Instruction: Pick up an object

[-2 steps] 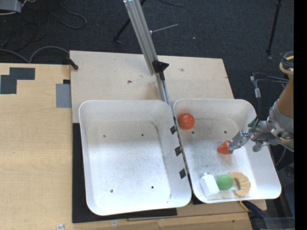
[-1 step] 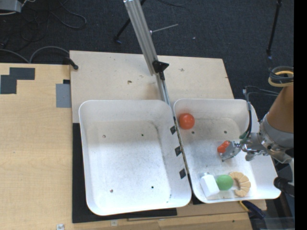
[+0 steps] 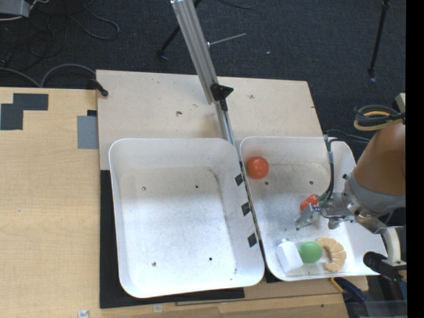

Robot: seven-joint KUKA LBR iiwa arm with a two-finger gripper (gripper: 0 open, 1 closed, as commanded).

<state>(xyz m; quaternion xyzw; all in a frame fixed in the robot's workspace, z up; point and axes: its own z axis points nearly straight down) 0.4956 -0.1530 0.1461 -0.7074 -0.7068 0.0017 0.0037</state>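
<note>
1. The pick looks not yet done, as far as this view shows. All the loose things lie on the floor of the right-hand shallow white plastic bin (image 3: 344, 152); the left-hand shallow white plastic bin (image 3: 126, 152) sits just beside it at centre frame.

2. The candidates: a round orange-red ball (image 3: 258, 167) near the upper left of the right bin, a small red-orange object (image 3: 309, 203) at its middle, and along its lower edge a white block (image 3: 288, 255), a round green ball (image 3: 309, 252) and a tan ridged pastry-like piece (image 3: 333, 253), these three close together.

3. The grey metal two-finger gripper (image 3: 306, 220) is low in the right bin, at the lower right of the frame, reaching in from the right edge.

4. Its tip is just beside the small red-orange object, perhaps touching it; nothing is visibly between the fingers.

5. Whether the pincer is apart or together I cannot tell: too small and blurred.

6. Left, by my judgement: close on an object and lift it clear of the bin floor.
</note>
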